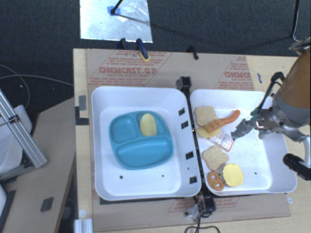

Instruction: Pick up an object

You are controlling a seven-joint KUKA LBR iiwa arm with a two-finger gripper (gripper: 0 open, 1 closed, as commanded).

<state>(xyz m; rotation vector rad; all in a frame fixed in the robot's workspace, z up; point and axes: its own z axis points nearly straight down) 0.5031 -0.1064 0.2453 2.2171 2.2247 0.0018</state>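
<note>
- Lying nearest, at the front of the right bin [272, 181]: a pretzel-like brown piece [215, 180] touching a round yellow piece [233, 174], details of both too small to settle.
- Sitting just behind those, a tan cracker-like square [215, 157], tilted.
- Resting farther back, a small flat packet [224, 141] with red marks, print unreadable, just beside the tip of the gripper [239, 130].
- Reaching in from the right over the right bin, wrist low, orange band cut off by the frame edge; fingers dark and blurred against the white floor, so cannot tell whether spread or pressed together, and nothing clearly seen between them.
- Clustered behind the packet: an orange waffle-like piece [212, 126] overlapping a pale yellow piece beneath it, mostly hidden; a tan bread-like slice [204, 114] behind that; an orange-red sausage shape [228, 116] slanting toward the back right.
- Holding a blue divided plate [141, 147] in the left bin [112, 181], with a pale yellow oval [148, 124] in the plate's upper right compartment.
- Spreading under both bins, a cardboard sheet [126, 67] with red lettering, partly covered.
- Lying farthest off, a shiny grey sheet [97, 13] on dark carpet, crossed by a thin dark rod with a blue end.
</note>
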